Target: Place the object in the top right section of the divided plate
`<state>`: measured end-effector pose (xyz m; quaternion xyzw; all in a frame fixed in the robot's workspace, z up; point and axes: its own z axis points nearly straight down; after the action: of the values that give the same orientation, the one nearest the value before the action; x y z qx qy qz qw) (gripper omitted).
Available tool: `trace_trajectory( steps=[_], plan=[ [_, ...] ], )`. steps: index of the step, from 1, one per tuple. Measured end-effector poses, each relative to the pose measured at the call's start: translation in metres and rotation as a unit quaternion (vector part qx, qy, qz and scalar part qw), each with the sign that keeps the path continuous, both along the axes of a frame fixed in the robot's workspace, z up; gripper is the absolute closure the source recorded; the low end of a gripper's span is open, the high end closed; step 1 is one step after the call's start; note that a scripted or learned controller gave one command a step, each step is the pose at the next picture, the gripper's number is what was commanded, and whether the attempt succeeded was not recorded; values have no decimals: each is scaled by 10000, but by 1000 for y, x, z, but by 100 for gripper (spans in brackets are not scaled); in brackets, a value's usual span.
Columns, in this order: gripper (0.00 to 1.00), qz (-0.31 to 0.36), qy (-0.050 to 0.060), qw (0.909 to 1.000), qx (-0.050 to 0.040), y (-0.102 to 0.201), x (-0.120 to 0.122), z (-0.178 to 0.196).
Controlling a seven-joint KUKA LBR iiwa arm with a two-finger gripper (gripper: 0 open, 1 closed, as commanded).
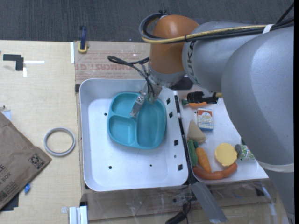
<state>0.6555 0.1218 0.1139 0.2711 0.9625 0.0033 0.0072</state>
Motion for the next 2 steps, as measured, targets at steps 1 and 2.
trace_trajectory(
  steps=[1, 2],
  plan=[
    [0, 0, 0, 10000, 0, 0, 0, 0],
    [0, 0, 0, 10000, 0, 0, 0, 0]
  ],
)
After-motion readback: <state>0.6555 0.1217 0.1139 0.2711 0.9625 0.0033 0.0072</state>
